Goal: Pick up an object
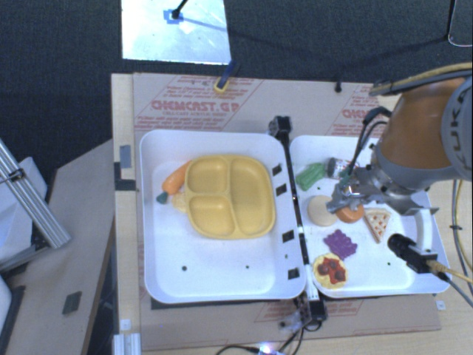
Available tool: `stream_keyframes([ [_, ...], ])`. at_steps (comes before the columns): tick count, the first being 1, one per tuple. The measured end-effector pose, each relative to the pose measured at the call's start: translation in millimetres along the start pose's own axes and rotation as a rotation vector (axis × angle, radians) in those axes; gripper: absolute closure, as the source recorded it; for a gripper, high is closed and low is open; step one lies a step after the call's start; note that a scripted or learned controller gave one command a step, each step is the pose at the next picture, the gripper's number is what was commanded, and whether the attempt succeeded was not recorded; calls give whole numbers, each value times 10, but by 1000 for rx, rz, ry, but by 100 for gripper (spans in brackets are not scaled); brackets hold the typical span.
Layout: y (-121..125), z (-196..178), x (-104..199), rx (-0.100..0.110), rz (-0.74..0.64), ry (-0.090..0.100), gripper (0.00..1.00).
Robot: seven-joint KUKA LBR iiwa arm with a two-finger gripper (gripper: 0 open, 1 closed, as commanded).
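Two white bins on the desk, and the gripper point(347, 198) is low in the right bin point(384, 276) over an orange toy point(350, 214). Can't tell its state. A yellow tray point(225, 197) fills the left bin point(214, 276).

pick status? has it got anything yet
Done: the gripper is down in the right bin, right over an orange toy beside the beige round piece. In hand: nothing visibly between its fingers. Left: grasp and lift. The purple grapes, pizza slice, green piece and small tart lie untouched.
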State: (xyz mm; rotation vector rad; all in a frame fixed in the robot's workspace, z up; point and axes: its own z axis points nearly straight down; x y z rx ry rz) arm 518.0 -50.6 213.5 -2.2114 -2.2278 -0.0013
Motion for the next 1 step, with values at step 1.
stream_keyframes([
  [1, -167, -42, -3, -1, 6, -2, 100],
])
